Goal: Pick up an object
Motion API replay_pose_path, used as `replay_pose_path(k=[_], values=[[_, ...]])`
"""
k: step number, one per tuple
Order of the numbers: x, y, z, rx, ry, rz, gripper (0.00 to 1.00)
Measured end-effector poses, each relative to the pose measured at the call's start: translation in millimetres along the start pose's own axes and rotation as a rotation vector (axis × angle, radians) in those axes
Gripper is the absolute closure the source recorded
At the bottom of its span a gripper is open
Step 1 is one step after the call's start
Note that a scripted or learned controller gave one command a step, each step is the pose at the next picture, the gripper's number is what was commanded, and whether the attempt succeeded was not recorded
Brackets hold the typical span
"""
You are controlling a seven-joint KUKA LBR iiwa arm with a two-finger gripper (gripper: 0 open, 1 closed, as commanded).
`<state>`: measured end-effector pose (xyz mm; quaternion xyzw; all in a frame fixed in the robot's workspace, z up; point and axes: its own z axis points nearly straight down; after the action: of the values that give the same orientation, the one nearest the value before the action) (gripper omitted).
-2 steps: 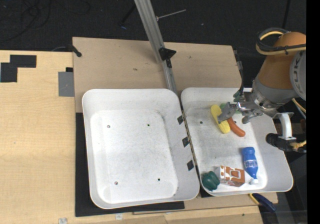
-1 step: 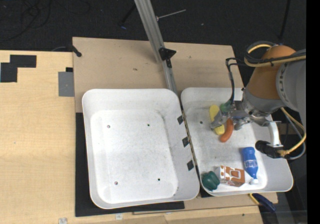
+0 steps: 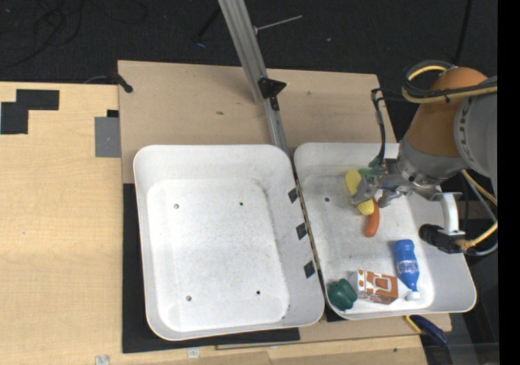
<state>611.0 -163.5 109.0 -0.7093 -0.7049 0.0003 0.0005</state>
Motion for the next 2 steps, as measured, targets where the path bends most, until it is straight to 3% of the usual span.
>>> replay_pose_path(k=[2], values=[[0.0,-0.4,-94.8,-0.004,-0.001,-0.006,1.0]])
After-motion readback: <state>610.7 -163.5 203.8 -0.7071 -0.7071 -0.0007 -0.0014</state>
